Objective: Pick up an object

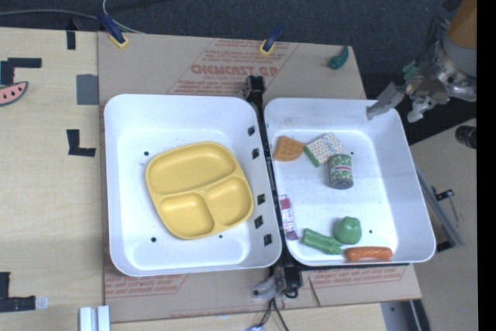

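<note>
From my seat I see the gripper (397,103) parked at the upper right corner of the right bin (403,167), its two fingers (382,105) spread apart with nothing between them, one pale finger reaching over the bin's rim and the other just beside it toward the arm. Behind them the grey wrist rises to the orange band of the arm (465,27) at the frame's right side. Nearest the gripper inside that bin I make out a small patterned box (324,146) with a green edge, its print too fine for me to read, and touching it below stands a little can (340,170) whose label I cannot read either. To the left of the box lies an orange wedge (287,149). Along the bin's left wall sits a thin wrapped bar (287,215), lettering unreadable. Near the front wall I see a green apple (348,229), a green pod (321,242) just left of it, and an orange carrot (368,253) just below. The left bin (128,167) holds a yellow divided plate (199,188) with three compartments. Both bins rest on a cardboard sheet (217,70) with red print reading "CHEMCAST GP", held by two blue and yellow clamps (114,30) at its far edge.
</note>
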Controlling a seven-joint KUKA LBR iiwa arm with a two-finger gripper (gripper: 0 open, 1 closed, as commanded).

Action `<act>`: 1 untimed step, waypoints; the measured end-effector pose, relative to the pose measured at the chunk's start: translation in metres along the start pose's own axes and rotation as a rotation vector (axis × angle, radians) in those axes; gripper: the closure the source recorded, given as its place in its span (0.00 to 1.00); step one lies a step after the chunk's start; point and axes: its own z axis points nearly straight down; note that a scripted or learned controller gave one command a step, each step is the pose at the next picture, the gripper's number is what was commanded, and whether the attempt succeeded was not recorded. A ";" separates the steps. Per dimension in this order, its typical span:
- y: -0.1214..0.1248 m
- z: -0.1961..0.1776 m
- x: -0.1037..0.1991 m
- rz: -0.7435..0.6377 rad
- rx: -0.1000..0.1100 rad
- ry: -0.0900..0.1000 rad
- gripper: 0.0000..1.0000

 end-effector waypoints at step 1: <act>-0.005 0.127 -0.013 0.001 0.002 0.001 0.00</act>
